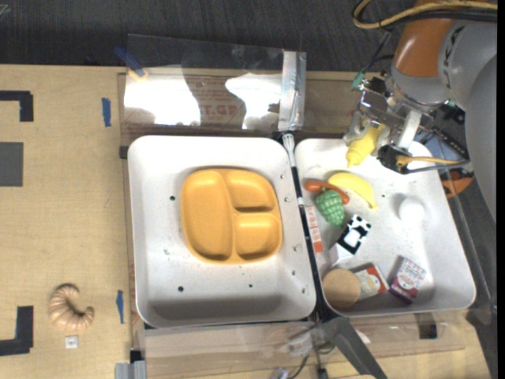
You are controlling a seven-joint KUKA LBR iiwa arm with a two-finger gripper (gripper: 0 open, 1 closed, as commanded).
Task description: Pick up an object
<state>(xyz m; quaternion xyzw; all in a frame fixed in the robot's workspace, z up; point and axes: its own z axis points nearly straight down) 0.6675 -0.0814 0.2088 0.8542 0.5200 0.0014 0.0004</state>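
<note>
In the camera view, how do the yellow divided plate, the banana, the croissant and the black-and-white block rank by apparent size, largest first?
1. yellow divided plate, clearly largest.
2. banana and croissant: these look alike in size, so I do not rank them.
3. black-and-white block, smallest.

Grey, rounded arm [473,50] casing with a glossy orange band [420,47] above the wrist. Yellow and black cables [394,2] looped over the top, a thinner black lead trailing off the wrist. Silver metal bracketry below the band, ending in a pale two-finger gripper [383,140] with dark fittings.
</note>
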